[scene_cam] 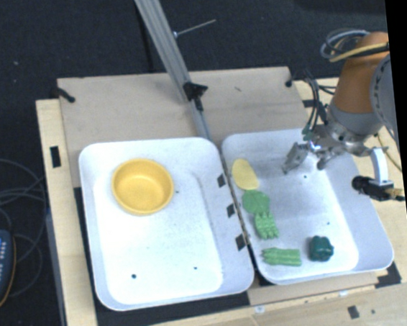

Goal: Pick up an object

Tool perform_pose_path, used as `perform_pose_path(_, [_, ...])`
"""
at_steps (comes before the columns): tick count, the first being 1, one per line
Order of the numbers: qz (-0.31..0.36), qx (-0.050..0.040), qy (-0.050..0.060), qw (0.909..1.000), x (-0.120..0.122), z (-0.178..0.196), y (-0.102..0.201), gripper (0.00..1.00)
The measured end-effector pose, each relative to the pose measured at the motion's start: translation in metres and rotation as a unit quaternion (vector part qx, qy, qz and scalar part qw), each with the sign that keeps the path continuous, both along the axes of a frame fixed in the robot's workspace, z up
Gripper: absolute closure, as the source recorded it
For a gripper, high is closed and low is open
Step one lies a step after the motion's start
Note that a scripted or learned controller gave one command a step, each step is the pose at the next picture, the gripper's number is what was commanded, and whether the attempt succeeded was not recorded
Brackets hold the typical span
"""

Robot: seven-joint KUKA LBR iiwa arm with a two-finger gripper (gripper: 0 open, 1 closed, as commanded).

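So the wooden tabletop [133,108] carries two shallow white bins side by side. The left bin [163,264] has a yellow bowl [143,186] sitting upright in its upper left part, well apart from everything else. The right bin [302,206] is where the small stuff is, all lined up down its left side and along the bottom: a pale yellow piece [244,174] near the top by the shared edge, a round green piece [256,203] just below it, then a green blocky piece [266,226] just under that, a long green piece [281,257] lying flat near the bottom wall, and a dark green lump [320,248] just to its right. The arm [358,88] comes in from the right, orange band above the wrist, and the gripper [305,156] hangs over the upper right part of the right bin with its fingers spread apart and nothing between them. It's well apart from all the pieces, the nearest being the pale yellow one off to its left. A slanted metal rail [166,43] runs from the top of the view down to where the bins meet.
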State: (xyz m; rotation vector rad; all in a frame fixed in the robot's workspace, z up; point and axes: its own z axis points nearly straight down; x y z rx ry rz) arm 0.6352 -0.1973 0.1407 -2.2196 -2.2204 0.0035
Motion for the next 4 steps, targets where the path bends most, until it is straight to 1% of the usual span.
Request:
perform_pose_path(1, [0.000,0.0000,0.000,1.0000,-0.001,-0.042,0.000,0.00])
perform_pose_path(2, [0.000,-0.0006,-0.003,1.0000,0.001,-0.029,-0.001,1.00])
perform_pose_path(3, [-0.001,-0.0007,-0.004,1.0000,-0.004,0.034,-0.002,1.00])
perform_pose_path(4, [-0.001,-0.0006,-0.004,1.0000,-0.004,0.077,-0.007,1.00])
